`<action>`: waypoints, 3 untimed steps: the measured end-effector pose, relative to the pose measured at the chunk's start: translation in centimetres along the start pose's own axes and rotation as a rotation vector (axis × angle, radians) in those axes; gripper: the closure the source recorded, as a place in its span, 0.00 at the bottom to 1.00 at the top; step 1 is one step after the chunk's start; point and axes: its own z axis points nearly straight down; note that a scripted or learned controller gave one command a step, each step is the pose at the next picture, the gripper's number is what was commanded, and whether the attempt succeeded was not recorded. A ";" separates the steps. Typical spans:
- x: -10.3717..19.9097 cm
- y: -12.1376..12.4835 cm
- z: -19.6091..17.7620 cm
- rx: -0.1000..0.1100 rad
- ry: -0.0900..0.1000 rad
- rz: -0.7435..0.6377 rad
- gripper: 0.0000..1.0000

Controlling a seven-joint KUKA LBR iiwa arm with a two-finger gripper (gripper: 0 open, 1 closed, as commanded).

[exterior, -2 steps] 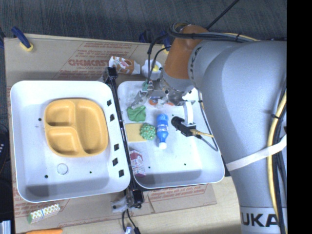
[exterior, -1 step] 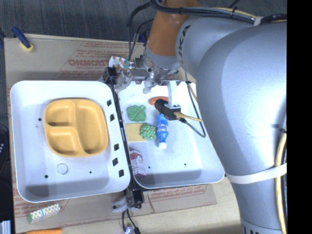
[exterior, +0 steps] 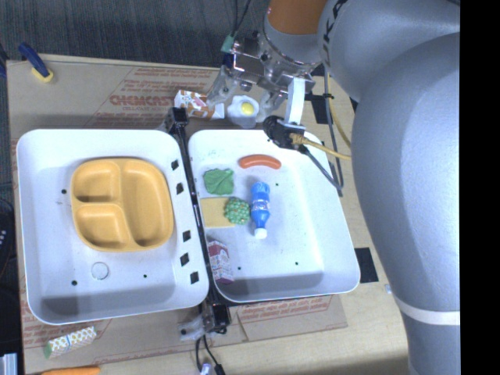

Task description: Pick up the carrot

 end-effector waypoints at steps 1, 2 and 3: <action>0.1 0.0 -1.0 0.003 -0.002 -0.010 1.00; -2.0 -2.9 -1.9 0.002 0.000 -0.291 1.00; -5.0 -3.6 12.5 0.004 0.000 0.057 1.00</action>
